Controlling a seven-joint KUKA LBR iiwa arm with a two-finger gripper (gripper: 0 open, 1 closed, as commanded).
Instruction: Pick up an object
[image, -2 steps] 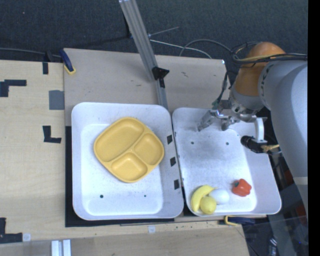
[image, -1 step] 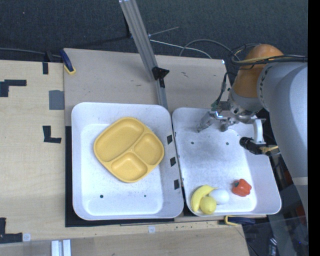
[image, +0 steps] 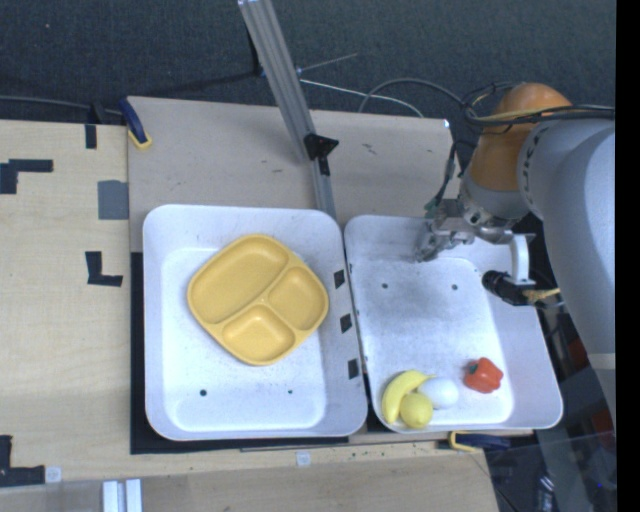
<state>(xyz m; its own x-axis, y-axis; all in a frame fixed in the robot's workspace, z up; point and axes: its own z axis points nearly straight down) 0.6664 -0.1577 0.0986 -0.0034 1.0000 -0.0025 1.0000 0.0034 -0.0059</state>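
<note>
A: Where is the arm?

B: It comes in from the right. The grey body fills the upper right corner, the orange band (image: 520, 120) sits above the wrist, and the wrist bends down and leftward toward the far edge of the right bin (image: 520, 340).

A: And the tool?

B: The tool (image: 437, 243) hangs over the top left part of the right bin, close to its far rim. It is small and dark against the arm, and I cannot tell how it stands, nor whether it touches the bin floor. Nothing shows in it.

A: What could be picked up?

B: In the right bin, all at the near edge and well apart from the tool: a yellow banana (image: 398, 391) curved in the near left corner, a yellow lemon (image: 417, 410) touching it, a white egg (image: 440, 391) just beside both, and a red pepper (image: 483, 375) a little to the right, apart from the egg.

A: The left bin?

B: The left bin (image: 170, 400) holds a yellow divided plate (image: 257, 298) with three compartments, lying flat and turned at a slant, toward the far side of the bin.

A: Around the bins?

B: Both sit side by side on the counter (image: 60, 330), and a metal pole (image: 290, 90) slants down to the gap between them.
</note>
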